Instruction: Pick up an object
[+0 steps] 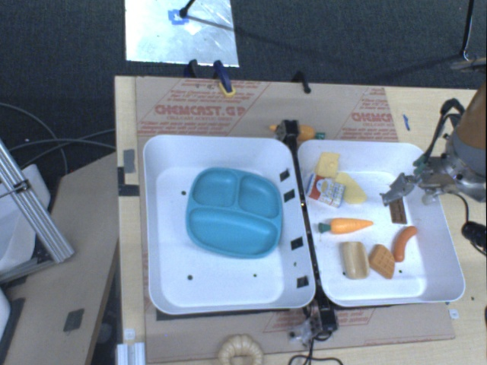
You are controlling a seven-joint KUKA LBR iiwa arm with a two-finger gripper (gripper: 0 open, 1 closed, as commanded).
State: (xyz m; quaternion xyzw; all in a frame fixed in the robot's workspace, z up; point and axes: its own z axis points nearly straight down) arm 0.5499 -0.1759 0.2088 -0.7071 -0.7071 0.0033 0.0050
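Hand [415, 188] | over right bin [449, 276], near brown bar [398, 212] | fingers spread, holding nothing

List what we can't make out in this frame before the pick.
- Gripper, camera view: too small and blurred against the right bin to tell whether it is open or shut.
- Arm: cut off by the right edge.
- Dark block under the gripper: touching or apart, cannot tell.
- Small packet: print too small to read.
- Orange item behind the bins: partly hidden by the clamp.
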